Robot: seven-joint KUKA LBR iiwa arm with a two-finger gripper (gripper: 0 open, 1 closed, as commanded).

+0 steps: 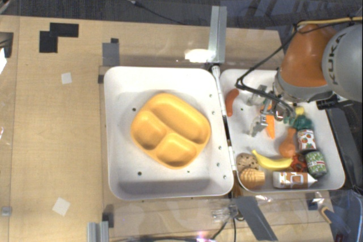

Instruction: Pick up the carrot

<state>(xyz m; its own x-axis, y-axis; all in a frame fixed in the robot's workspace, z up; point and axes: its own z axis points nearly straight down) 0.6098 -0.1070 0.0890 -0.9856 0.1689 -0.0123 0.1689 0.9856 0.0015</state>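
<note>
The carrot [270, 127] is a thin orange stick, lying lengthwise toward the front in the right bin [334, 178], left of its middle. My gripper [265, 121] reaches in from the right and hangs directly over the carrot's upper end, close against it. The carrot's top end is hidden under the gripper's grey parts. Whether the carrot is off the bin floor cannot be told from this slant.
A red-orange piece [231, 102] lies by the right bin's left wall. A green and yellow toy [298, 121], an orange fruit [287, 148], a banana [272, 161], cans [307, 140], a bottle [292, 179] and a cookie [247, 161] crowd the front right. A yellow divided plate [170, 130] sits in the left bin [119, 178].
</note>
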